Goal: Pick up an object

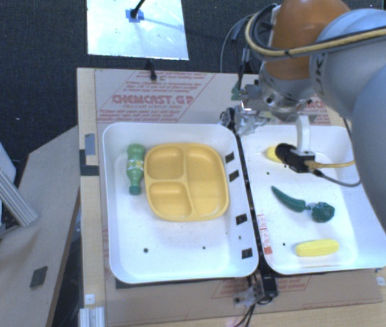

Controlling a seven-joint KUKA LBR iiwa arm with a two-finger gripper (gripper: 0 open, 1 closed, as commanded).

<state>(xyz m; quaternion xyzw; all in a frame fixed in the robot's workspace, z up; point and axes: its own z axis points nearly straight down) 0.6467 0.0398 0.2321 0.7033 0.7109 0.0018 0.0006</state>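
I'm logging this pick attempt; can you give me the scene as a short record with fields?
left bin: green bottle lying beside yellow tray
right bin: green pepper, yellow block, yellow item partly hidden by the black tool part
arm: reaching in over the right bin's far end
tool: low over the right bin, near the yellow item
held: nothing seen held

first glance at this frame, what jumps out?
The big grey arm with its orange band fills the upper right, its gripper hanging over the far end of the divider between the two bins. Next is the yellow compartment tray in the left bin, with a green bottle lying at its left. The right bin has a dark green pepper-like toy and a yellow block.
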